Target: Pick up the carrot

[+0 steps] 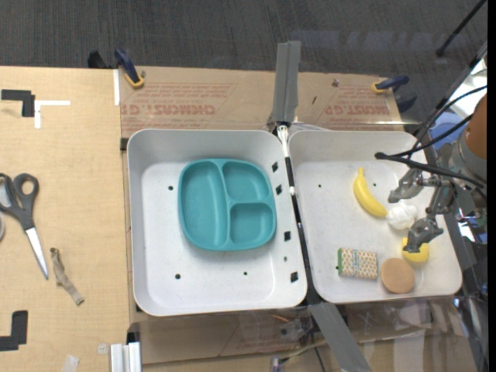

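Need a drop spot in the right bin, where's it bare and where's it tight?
Bare floor runs down the right bin's left side, from the divider to the banana, above the sponge. The top strip behind the banana is free too. It is crowded at the lower right: white lump, cookie, yellow piece and the claw.

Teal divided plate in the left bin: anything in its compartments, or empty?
Empty. The teal divided plate lies flat in the left bin, and all three compartments show bare teal, with no food in them.
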{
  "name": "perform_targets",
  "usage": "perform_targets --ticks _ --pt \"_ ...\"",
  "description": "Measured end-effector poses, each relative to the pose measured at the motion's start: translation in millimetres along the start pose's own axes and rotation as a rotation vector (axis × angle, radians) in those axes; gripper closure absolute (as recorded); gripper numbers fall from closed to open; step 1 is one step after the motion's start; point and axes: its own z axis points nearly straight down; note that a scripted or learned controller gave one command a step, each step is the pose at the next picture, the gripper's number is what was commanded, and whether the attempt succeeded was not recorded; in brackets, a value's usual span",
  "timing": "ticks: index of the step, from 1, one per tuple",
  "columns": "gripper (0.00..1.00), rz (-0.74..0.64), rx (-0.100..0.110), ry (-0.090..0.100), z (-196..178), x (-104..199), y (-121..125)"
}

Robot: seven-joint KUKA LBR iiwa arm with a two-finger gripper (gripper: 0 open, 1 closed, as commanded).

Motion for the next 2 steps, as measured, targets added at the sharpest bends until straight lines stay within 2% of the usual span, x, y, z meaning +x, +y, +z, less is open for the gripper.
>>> perform_targets --ticks 1,2 --pt "0.0 -0.162 0.001 -0.002 48.0 -44.3 -12.4" --pt "0.0 -0.329 0.0 -0.002 141.3 -111.4 -25.5"
